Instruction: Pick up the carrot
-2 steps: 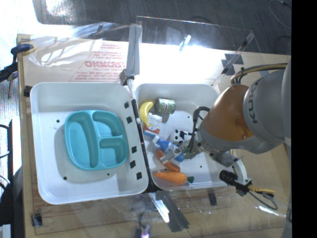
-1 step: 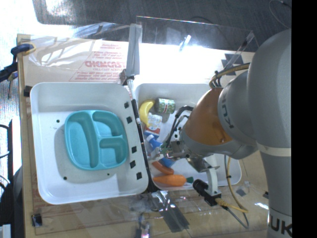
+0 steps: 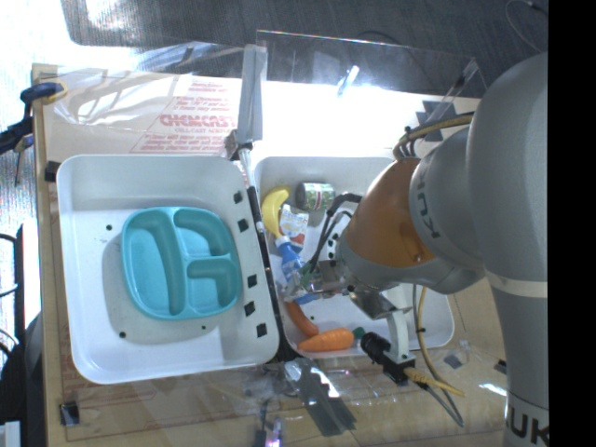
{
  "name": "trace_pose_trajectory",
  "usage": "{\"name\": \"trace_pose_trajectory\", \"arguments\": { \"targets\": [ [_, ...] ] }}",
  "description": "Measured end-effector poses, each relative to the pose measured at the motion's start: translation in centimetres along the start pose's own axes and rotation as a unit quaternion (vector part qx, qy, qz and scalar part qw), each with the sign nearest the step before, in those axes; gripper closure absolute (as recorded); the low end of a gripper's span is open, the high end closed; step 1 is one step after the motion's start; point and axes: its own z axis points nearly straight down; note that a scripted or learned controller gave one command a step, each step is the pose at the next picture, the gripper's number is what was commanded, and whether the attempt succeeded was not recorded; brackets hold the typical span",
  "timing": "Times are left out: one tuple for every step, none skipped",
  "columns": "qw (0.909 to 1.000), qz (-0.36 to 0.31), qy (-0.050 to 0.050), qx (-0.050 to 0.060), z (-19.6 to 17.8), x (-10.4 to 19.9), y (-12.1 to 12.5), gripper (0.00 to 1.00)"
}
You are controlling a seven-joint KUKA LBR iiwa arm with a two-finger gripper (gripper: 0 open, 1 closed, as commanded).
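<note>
The orange carrot point(image 3: 326, 341) lies on its side near the front edge of the right bin point(image 3: 368, 168). A second, darker orange stick point(image 3: 298, 318) lies slanted just to its upper left. My arm's orange band and wrist hang over the middle of that bin. The gripper point(image 3: 310, 285) points down and left, above the slanted orange stick and a short way behind the carrot. Its tip is lost among the cluttered items, and nothing can be seen held in it.
A yellow banana point(image 3: 272, 209), a green can point(image 3: 317, 195) and a blue and white packet point(image 3: 291, 250) crowd the right bin's left side. The left bin point(image 3: 84, 250) bears a teal divided plate point(image 3: 180, 261). A black-clipped divider wall point(image 3: 253, 259) separates the bins.
</note>
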Motion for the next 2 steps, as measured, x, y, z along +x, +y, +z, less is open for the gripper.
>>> {"name": "trace_pose_trajectory", "arguments": {
  "targets": [
    [0.9930,-0.118,0.005,0.005,-4.91,-10.48,-1.06,1.00],
    [0.9930,-0.118,0.005,0.005,-4.91,-10.46,-1.05,0.00]
  ]
}}
